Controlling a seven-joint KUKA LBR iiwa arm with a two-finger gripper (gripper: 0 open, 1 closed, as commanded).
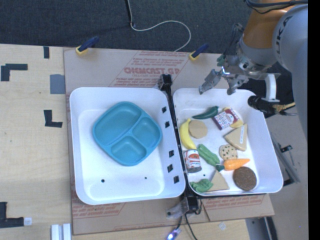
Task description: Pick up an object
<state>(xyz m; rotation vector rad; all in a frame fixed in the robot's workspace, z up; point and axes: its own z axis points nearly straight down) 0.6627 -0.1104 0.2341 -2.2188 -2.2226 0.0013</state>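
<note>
1. My gripper (218, 82) hangs spread wide with nothing in it, just past the far rim of the right bin (272, 149).
2. Closest grab looks like the green pepper (205, 113), lying just inside that rim from the gripper.
3. It's probably light hollow plastic, stiff and a bit slippery, so I'd pinch across its fat middle.
4. It's dark green, curved, tapering.
</note>
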